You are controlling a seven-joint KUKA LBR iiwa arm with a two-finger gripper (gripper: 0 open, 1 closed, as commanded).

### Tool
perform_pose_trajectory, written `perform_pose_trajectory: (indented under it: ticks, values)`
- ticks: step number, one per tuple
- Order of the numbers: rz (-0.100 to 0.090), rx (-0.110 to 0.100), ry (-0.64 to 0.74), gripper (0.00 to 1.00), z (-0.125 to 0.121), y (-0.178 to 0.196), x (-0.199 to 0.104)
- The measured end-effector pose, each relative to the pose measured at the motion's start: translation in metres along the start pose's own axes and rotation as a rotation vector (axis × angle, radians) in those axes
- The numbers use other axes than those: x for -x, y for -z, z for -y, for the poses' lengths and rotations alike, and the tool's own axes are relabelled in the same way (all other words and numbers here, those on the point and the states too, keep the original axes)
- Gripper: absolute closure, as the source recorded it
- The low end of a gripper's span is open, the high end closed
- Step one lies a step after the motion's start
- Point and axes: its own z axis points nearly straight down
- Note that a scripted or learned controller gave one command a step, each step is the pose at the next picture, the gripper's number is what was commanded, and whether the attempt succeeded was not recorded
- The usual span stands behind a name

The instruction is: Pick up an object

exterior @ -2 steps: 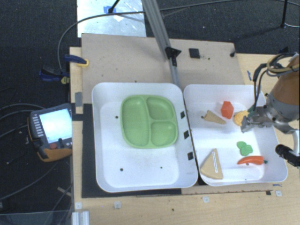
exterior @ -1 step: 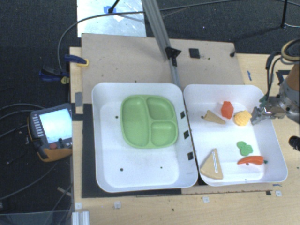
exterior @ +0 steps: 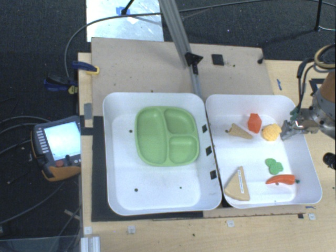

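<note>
Yellow toy corn [exterior: 271, 132] lies in right bin [exterior: 310, 190], beside orange toy pepper [exterior: 254, 123]. Gripper [exterior: 288, 129] sits just right of the corn, over the bin's right side; finger state unclear. Green divided plate [exterior: 167, 136] in left bin [exterior: 121, 193].

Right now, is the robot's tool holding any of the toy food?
No. The tool sits beside the yellow toy in the right bin, with nothing between its fingers.

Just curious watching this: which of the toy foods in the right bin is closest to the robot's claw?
The yellow lumpy piece. It sits just left of the gripper; the orange block and the green piece lie farther off.
</note>
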Motion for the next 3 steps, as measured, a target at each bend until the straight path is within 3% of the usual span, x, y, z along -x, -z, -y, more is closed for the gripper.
perform_pose_trajectory:
  ticks: [2, 3]
  values:
    - [-0.001, 0.000, 0.003, 1.00, -0.029, 0.006, -0.091]
    - [-0.001, -0.002, 0.001, 1.00, -0.028, 0.005, -0.137]
